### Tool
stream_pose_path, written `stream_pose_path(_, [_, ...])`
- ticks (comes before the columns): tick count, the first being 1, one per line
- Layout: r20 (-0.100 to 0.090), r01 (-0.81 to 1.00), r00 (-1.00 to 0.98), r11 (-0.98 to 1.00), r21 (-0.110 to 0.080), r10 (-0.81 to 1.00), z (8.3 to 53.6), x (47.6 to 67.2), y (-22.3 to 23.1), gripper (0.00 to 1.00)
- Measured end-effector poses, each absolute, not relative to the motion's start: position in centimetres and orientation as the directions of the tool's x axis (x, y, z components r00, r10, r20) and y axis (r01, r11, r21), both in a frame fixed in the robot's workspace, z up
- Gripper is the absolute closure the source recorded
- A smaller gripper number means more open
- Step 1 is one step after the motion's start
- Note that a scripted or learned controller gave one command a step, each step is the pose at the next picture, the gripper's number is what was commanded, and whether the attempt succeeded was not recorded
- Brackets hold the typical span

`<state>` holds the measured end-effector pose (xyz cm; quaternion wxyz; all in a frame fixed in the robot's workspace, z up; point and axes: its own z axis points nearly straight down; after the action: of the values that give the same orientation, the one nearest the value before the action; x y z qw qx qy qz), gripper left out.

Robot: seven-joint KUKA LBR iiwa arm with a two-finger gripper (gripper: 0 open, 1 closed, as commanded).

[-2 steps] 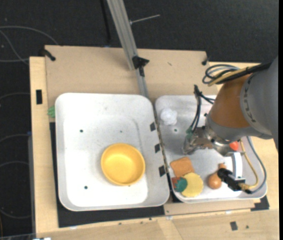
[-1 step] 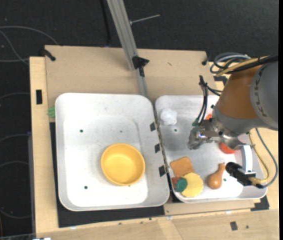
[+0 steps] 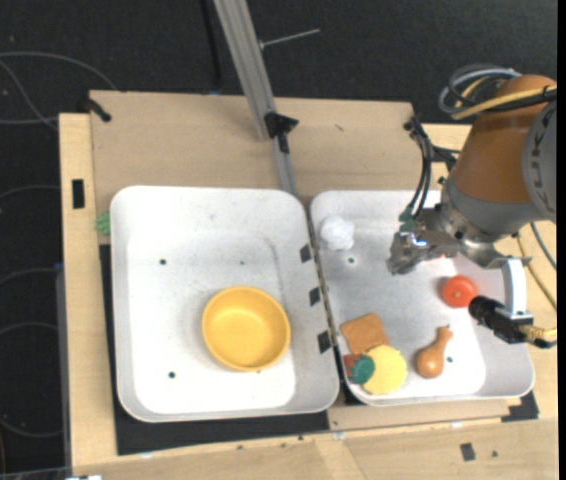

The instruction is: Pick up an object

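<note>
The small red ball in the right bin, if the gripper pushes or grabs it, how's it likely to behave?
The red ball looks round and smooth, so a nudge would probably send it rolling across the right bin. It sits by the bin's right wall, which may stop it. Being small, it is likely light and could squirt out of the gripper if pinched off-centre.

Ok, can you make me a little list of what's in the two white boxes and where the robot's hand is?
left bin: yellow bowl, sitting upright
right bin: red ball, brown gourd-shaped toy, orange block, yellow ball, small green thing, clear roundish thing
crowded spot: the block, yellow ball and green thing bunch together at the right bin's near-left corner
gripper: over the right bin, left of the red ball
holding anything: nothing seen between its fingers
arm: reaches in from the right
</note>
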<state>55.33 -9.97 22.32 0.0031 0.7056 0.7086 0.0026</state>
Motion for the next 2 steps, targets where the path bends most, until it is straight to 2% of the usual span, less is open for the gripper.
stream_pose_path(1, [0.0,1.0,-0.005,0.005,0.003,1.0,24.4,55.5,-10.0,1.0])
stream_pose_path(2, [0.002,1.0,-0.009,0.009,0.003,1.0,25.3,57.3,-4.6,1.0])
